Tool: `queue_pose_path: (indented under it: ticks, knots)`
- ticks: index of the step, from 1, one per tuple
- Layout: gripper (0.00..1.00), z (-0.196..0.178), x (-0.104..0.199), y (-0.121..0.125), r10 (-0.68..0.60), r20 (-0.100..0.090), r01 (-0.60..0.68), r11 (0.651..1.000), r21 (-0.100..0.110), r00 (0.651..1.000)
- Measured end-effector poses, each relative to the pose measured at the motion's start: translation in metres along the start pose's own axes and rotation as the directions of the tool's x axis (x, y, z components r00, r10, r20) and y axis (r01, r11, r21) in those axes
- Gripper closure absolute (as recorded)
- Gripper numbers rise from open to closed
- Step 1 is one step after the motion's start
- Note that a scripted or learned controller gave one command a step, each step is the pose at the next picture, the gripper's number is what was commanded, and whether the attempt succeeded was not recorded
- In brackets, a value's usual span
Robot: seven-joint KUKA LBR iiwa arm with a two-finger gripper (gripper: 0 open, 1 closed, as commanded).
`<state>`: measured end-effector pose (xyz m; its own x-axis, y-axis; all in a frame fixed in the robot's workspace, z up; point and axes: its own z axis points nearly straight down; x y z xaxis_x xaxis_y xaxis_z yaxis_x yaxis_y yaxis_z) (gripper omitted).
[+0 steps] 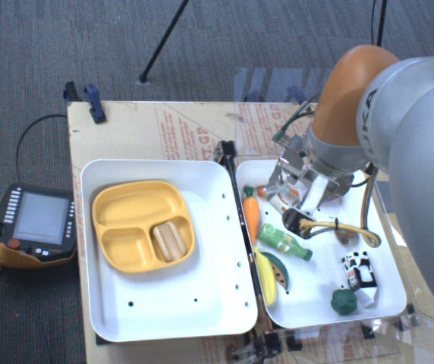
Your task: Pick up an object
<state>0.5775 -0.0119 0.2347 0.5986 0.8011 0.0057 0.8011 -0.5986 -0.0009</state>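
A grey arm [369, 120] with an orange band reaches in from the right over the desk [164, 131], its hand [291, 192] poised low over the upper left corner of the right-hand white bin [316, 298]. Whether the hand is spread or pressed together cannot be told from this angle, and nothing can be seen gripped in it.

The objects on offer lie loose in that same bin. An orange carrot [251, 217] lies along the bin's left wall, just beside the hand. A green bottle [284, 241] lies on its side just below the hand, cap pointing right. A banana [267, 279] lies below the bottle, close to the left wall. Further right sit a small brown item [344, 236] (too small to identify), a black-and-white carton [359, 271] and, near the bin's lower right corner, a dark green lump [344, 301].

The left-hand bin [164, 305] holds a yellow divided plate [130, 203], with a tan bun [169, 240] in its lower right compartment. A blue clamp [94, 103] grips the desk's far left corner, and a handheld control unit [35, 226] with a screen lies on the carpet to the left.
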Motion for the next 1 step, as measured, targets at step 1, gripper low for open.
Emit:
queue_pose_path:
  ticks: [1]
  knots:
    - [1.00,0.0006,0.0157,0.0244,0.075,0.008,-0.075,0.997,0.006,0.997]
